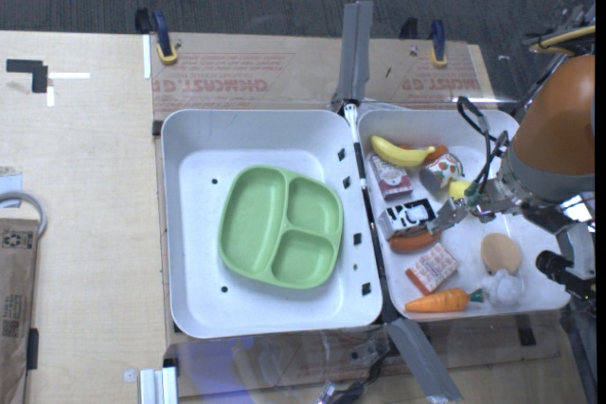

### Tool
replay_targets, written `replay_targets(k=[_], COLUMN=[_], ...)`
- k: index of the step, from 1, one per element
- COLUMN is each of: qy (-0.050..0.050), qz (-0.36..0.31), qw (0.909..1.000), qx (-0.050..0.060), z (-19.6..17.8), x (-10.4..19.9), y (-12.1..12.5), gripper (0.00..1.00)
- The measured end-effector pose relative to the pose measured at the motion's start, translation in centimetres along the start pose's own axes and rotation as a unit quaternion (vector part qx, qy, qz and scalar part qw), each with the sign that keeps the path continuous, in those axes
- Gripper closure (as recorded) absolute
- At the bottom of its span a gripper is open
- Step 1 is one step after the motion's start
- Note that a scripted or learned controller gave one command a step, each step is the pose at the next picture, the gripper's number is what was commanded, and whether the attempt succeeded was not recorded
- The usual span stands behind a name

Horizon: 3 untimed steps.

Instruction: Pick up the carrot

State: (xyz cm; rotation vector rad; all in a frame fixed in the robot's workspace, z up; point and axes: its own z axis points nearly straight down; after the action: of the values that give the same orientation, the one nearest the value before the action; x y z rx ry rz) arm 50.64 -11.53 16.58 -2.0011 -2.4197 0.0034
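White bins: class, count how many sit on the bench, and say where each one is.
2. The left bin holds a green divided plate. The right bin holds the carrot, near its front edge, with other toy foods.

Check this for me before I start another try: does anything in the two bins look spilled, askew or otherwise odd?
Nothing looks spilled or damaged. The green plate lies flat in the left bin. The carrot lies near the right bin's front edge, apart from the tool, which is over the hot dog instead.

The orange carrot [436, 301] with a green top lies flat along the right bin's front edge.
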Motion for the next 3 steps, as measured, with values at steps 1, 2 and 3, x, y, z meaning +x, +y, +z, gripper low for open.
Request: replay_targets(k=[1,2,3], qy=[0.000,0.000,-0.001], qz=[0.054,0.107,0.215], qw=[0.9985,0.9943,0.9766], qx=[0.000,0.000,0.000], z=[-2.5,-2.5,-16.4], x=[6.0,3.1,1.3], y=[4.1,-2.4,-2.6], gripper=[0.00,0.00,0.00])
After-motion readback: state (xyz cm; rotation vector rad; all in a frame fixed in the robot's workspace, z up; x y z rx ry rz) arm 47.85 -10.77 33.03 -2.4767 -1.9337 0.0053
